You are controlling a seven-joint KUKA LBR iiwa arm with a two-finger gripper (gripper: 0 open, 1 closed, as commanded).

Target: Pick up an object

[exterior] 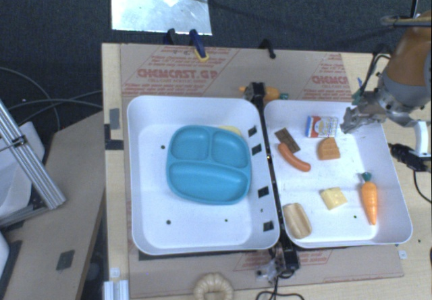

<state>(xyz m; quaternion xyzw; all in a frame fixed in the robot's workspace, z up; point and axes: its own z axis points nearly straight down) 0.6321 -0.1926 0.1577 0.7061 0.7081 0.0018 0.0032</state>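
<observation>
One carrot (368,201) lies lengthwise, green top toward far rim.

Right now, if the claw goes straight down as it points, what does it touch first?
Probably the small carton, or bare bin floor beside it. The claw hangs near the carton's right edge; depth is unclear from this slant.

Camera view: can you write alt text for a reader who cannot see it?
A grey arm's pincer hovers over the right white bin, near a small red-and-white carton, with a toy sausage, carrot and cheese. The left white bin holds a blue divided plastic plate.
</observation>
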